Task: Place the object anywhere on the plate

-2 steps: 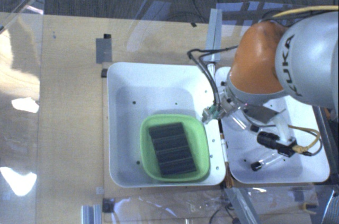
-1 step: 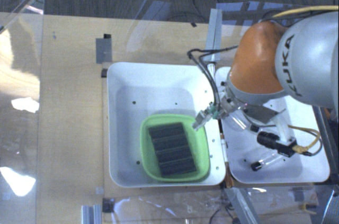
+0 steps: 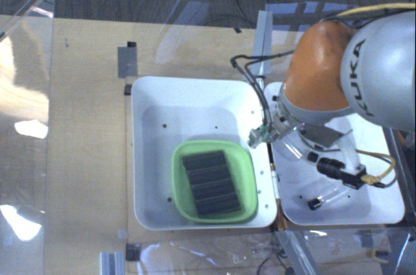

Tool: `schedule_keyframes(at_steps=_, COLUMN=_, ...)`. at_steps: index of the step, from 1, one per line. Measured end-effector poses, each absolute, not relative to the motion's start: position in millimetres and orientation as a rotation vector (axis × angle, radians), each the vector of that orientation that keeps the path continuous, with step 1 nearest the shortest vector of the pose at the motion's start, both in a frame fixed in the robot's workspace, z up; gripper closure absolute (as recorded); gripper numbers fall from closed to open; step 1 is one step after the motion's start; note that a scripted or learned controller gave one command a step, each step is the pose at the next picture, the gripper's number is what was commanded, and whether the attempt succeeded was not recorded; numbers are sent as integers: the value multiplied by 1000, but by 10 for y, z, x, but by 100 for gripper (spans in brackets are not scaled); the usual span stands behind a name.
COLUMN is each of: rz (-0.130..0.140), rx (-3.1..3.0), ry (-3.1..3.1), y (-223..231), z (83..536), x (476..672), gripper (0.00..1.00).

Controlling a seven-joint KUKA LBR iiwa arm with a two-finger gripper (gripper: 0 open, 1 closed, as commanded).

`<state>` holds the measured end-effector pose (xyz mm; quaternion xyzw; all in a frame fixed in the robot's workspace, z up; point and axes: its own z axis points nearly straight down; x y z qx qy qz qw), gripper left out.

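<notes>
On the pale wooden bench [image 3: 78,137], the small clear black-tipped tube [image 3: 323,197] lies just below the claw [image 3: 320,142], whose state I cannot tell, and the green plastic plate [image 3: 244,171] sits to the left.

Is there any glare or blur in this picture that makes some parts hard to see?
In the camera view, bright glare patches lie on the wooden bench at left, seemingly reflections off a clear panel. The green plate and the dark object on it look sharp. The arm looms large and slightly soft, hiding much of the right bin.
</notes>
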<state>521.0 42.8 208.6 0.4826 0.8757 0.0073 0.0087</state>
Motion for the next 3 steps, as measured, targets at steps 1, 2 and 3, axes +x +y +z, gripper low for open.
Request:
schedule_keyframes(at_steps=1, rz=5, rx=1432, ry=2788, y=-330, z=1852, x=5443, gripper=100)
schedule_keyframes(at_steps=2, rz=5, rx=1276, ry=2865, y=29, z=1852, x=4882, gripper=100)
schedule_keyframes(at_steps=3, rz=5, rx=1148, ry=2914, y=-515, z=2257, x=4980, gripper=100)
